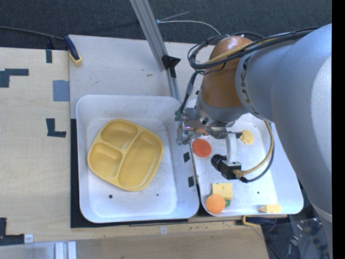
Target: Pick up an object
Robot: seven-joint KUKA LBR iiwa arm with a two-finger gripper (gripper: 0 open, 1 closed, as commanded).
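Note:
The arm's orange band and wrist hang over the right bin (280,196), and the gripper (200,136) hangs below them at that bin's left side. A red-orange round piece (202,148) lies just beneath the gripper. An orange ball (215,203) and a yellow block (222,190) with a bit of green sit near the bin's front. A small pale yellow item (247,138) lies to the right of the gripper. Another small yellow piece (269,209) rests at the front right corner.
The left bin (94,204) carries a yellow divided tray (125,154). A metal pole (148,23) slants in from the top towards the bins' shared wall. Black cable and a fitting (226,167) dangle from the wrist over the right bin.

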